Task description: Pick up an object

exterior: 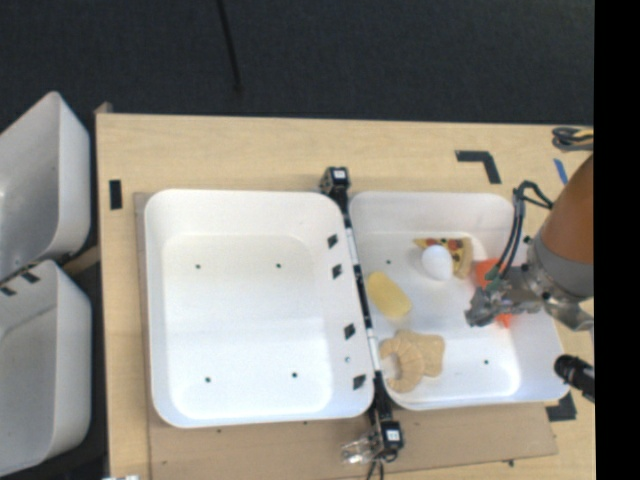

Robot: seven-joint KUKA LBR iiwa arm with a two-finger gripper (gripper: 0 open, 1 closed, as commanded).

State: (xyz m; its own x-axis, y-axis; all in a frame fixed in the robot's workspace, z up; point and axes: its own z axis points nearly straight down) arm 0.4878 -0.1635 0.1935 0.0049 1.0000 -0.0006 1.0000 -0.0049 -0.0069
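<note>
In the right bin (400,213) lie a yellow sponge-like block (388,295), a white ball (436,261) resting against a pizza-slice toy (457,250), and a tan crumpled object (414,356) at the near left corner. An orange-red object (489,271) shows partly behind the gripper. My gripper (487,309) hangs low over the right side of this bin, right by the orange-red object; its fingertips are blurred into the dark wrist hardware.
The left bin (180,218) sits beside the right one, split by a ridge with black clips (350,268). White containers (40,178) stand off the bench at left. Black tape marks (478,161) lie on the wooden bench behind the bins.
</note>
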